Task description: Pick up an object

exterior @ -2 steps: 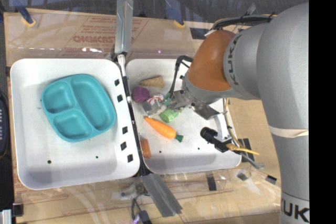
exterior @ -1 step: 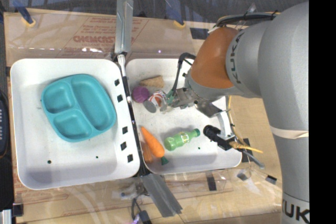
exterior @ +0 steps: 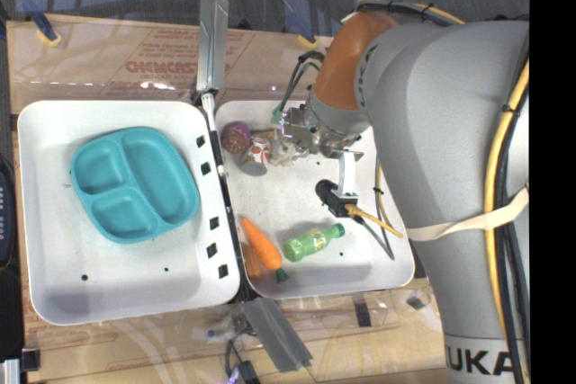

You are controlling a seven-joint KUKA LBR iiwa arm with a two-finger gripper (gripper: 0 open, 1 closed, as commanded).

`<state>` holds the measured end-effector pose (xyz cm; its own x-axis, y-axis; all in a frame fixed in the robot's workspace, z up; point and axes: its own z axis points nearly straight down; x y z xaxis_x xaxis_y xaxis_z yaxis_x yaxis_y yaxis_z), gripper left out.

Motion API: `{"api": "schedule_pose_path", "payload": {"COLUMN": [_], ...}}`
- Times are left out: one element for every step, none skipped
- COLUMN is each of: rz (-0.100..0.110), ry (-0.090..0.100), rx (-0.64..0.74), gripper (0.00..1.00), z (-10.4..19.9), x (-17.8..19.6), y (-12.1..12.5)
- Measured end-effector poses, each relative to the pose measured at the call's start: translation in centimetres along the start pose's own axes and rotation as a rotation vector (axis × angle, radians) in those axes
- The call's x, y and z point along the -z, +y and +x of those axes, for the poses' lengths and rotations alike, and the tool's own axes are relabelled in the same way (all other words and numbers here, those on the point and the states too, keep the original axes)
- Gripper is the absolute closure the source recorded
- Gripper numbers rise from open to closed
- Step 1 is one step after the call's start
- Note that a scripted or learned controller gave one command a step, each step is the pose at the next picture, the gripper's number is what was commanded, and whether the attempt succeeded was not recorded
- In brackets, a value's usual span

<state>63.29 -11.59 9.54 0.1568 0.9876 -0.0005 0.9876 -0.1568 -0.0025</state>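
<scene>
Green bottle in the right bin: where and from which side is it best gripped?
Probably the green bottle's wider body, from straight above, fingers closing across its width. It lies on its side, neck toward the arm, clear of the carrot, so the body is the largest exposed part.

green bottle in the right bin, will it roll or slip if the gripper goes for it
The green bottle lies on its side on the bin floor, so a nudge across its round body would probably roll it. It looks like smooth plastic, likely light and a bit slippery. The carrot beside it might stop a roll that way.
</scene>
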Motion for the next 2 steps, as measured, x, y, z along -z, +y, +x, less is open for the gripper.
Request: {"api": "schedule_pose_path", "payload": {"rz": [-0.001,0.006], "ry": [0.001,0.0], "rx": [-0.289,-0.57], "gripper": [1.0,1.0], "z": [2.8,-3.3], "x": [-0.4,-0.4], "y": [1.0,2.7]}}
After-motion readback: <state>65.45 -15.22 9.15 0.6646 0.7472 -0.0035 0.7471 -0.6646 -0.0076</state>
